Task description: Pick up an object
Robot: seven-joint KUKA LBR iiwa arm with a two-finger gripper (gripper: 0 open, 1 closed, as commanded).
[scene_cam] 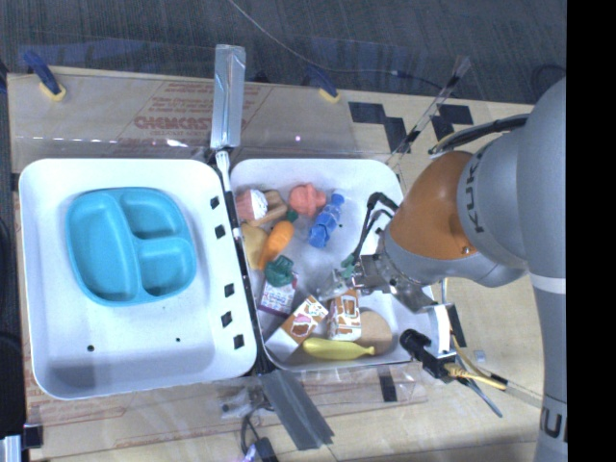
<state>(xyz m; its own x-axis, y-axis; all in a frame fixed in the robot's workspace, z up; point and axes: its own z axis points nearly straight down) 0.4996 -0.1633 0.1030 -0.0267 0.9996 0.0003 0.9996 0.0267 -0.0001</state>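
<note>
While crowded along its left wall and front edge, right bin keeps bare floor mid-right | left bin bears blue divided tray | banana by front rim, carrot, blue bottle | gripper low over right bin from right, wrist bent | fingers: cannot tell

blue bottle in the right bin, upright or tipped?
Tipped. The blue bottle lies on its side on the right bin floor, beside the pink toy.
</note>
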